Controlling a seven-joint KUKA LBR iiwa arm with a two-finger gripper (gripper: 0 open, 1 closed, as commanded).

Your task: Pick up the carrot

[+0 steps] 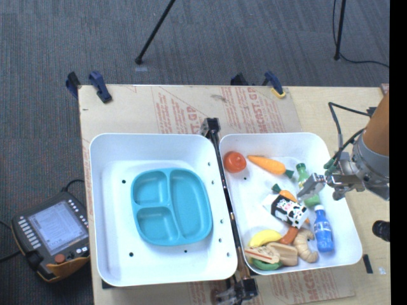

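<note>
The carrot [267, 164] is orange with a green stub at its right end. It lies flat in the upper middle of the right bin [289, 136], pointing left toward a red tomato [234, 162]. My gripper [324, 188] hovers over the bin's right side, to the right of and slightly below the carrot, apart from it. Its fingers look open and I see nothing between them.
Below the carrot lie a cow-patterned carton [289, 211], a blue bottle [322, 230], a banana [265, 237], bread pieces [280, 254] and small green items [301, 169]. The left bin [102, 170] holds a blue divided plate [172, 206]. A cable [343, 116] runs near the wrist.
</note>
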